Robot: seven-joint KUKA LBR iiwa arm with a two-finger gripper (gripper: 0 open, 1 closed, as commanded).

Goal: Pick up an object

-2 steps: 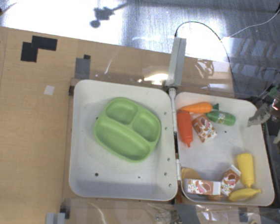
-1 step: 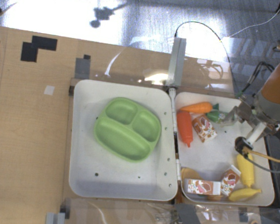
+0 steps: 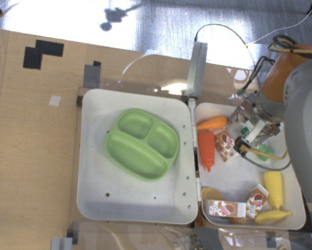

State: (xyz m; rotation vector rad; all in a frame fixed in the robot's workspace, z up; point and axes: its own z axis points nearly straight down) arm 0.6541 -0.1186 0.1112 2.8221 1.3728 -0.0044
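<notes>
Two white bins sit side by side. One green divided plate [image 3: 143, 143] lies in the left bin [image 3: 90, 198]. In the right bin [image 3: 296, 217] are one carrot [image 3: 212, 123], one red bottle [image 3: 206, 149], one yellow bottle [image 3: 274, 187], one banana [image 3: 271, 216], and three small cartons: one [image 3: 226, 146] beside the red bottle, one [image 3: 256, 200] by the yellow bottle, one long one [image 3: 226, 209] at the near wall. One gripper [image 3: 250, 136] hangs near the upper carton; whether it is wide or narrow, I cannot tell.
</notes>
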